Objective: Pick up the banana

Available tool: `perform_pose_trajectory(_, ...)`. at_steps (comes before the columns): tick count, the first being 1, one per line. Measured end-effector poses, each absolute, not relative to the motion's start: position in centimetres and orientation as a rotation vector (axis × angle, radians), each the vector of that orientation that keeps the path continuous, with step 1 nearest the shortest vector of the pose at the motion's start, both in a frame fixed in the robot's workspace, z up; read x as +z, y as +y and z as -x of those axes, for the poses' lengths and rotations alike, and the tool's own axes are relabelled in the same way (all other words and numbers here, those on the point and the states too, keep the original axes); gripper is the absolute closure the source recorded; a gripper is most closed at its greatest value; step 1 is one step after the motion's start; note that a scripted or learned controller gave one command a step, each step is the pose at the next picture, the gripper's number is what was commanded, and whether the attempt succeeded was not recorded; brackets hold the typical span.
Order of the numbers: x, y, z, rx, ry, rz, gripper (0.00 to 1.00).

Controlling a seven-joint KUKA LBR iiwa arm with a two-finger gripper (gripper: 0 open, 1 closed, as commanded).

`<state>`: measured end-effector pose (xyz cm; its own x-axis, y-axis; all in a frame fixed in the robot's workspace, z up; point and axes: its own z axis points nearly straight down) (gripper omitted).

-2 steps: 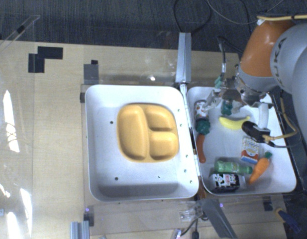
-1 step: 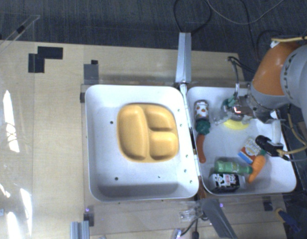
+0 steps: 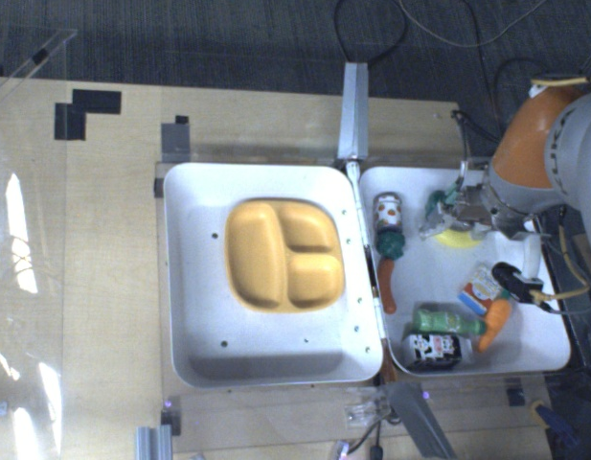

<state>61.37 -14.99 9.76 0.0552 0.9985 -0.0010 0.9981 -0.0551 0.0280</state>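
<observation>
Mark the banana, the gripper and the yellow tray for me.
banana (image 3: pixel 460 237): camera view, yellow curve under the gripper in the right bin.
gripper (image 3: pixel 446 217): camera view, between its fingertips, above the banana.
yellow tray (image 3: pixel 257 257): camera view, its large left compartment, in the left bin.

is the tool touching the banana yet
Cannot tell. In the camera view the tool sits right over the banana in the right bin, overlapping its upper edge, but the slanted view shows neither contact nor gap.

Grey arm with orange band (image 3: pixel 539 151) reaching in from the right, its two-finger metal gripper (image 3: pixel 446 214) pointing leftward and down.
</observation>
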Motion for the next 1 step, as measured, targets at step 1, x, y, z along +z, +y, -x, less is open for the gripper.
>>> perform_pose_trajectory(1, 10.99, -15.05, -61.69, 0.035, 2.143, -2.256, 1.00)
